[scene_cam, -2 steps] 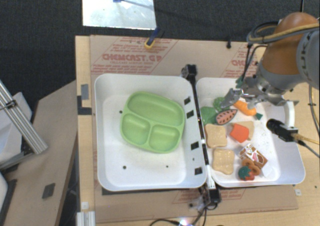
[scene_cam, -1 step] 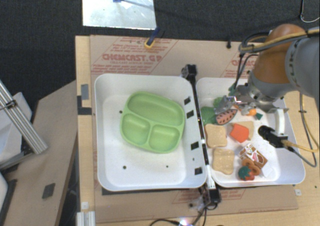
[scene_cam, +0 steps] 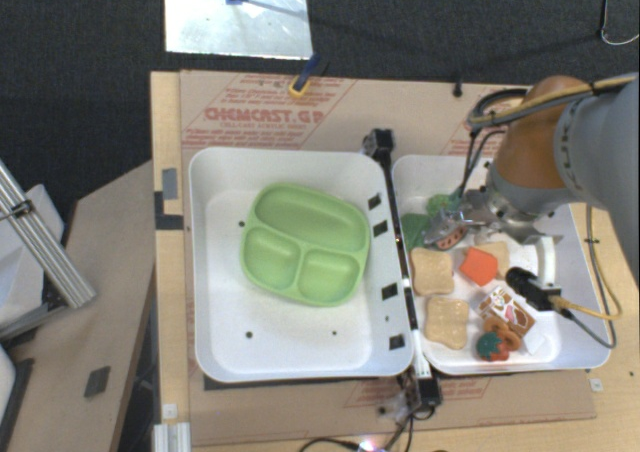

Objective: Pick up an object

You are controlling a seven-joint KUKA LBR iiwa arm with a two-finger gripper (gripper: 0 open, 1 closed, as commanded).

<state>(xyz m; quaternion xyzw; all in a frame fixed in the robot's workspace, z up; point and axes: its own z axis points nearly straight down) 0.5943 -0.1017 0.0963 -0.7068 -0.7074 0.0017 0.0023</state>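
Observation:
My gripper [scene_cam: 448, 228] is low over the upper left part of the right bin [scene_cam: 570, 240], below the grey arm with its orange band. Under and beside it lies a green leafy piece [scene_cam: 417, 230] and a small brownish-red item that the gripper partly hides. Just below are a tan bread slice [scene_cam: 432, 270] and an orange block [scene_cam: 479, 265]. A second tan slice [scene_cam: 447, 322] rests near the bin's front. I cannot tell whether the gripper holds anything.
A green divided plate [scene_cam: 305, 243] sits in the left bin [scene_cam: 215, 340]. A brown and white pretzel-like toy [scene_cam: 506, 313] and a small green and red piece [scene_cam: 490, 345] lie at the right bin's front right. A black divider runs between the bins.

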